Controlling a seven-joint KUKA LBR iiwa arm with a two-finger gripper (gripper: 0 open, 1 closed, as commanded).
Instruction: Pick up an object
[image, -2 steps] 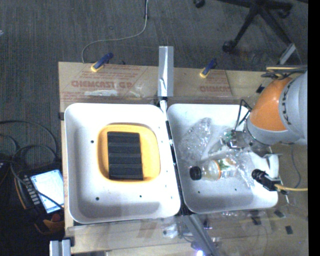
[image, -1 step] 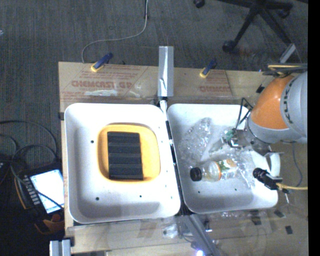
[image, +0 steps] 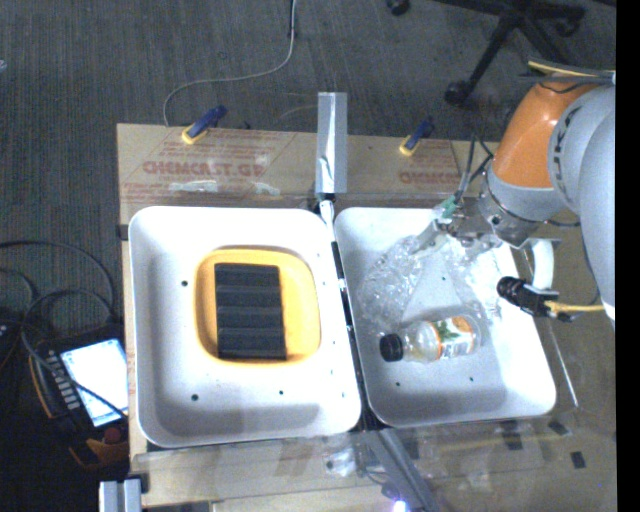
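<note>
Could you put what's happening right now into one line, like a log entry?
arm: over right bin | gripper: at crumpled clear plastic | bottle: lying in right bin | left bin: yellow tray

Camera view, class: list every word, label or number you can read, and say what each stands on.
Red print on the cardboard sheet behind the bins: too blurred to read.
Orange label on the bottle in the right bin: too small to read.
Lit screen at lower left: nothing legible.
</note>
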